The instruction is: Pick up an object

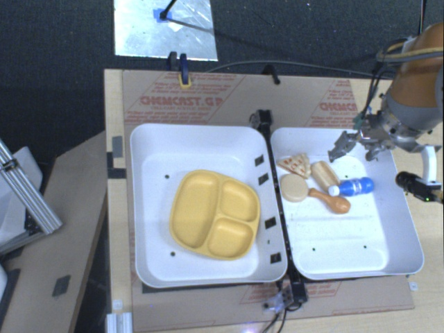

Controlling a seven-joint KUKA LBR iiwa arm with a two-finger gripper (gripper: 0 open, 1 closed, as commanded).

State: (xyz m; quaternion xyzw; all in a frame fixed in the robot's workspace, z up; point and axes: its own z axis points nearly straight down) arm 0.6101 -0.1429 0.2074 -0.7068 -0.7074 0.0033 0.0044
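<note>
In the right bin (388, 255) several small objects lie near the back left: a pizza slice (295, 164), a tan bread roll (323, 174), a round beige disc on a wooden spoon-like piece (330, 200), and a blue bottle with a white cap (352, 186). My gripper (359, 146) hangs over the bin's back right, above and just right of the objects. Its two fingers are spread apart with nothing between them.
The left bin (149, 151) holds a yellow divided plate (214, 214). Black clips line the seam between the bins (270, 220). A clamp (183, 66) sits at the bench's back edge. A black fixture (419, 186) juts in at the right.
</note>
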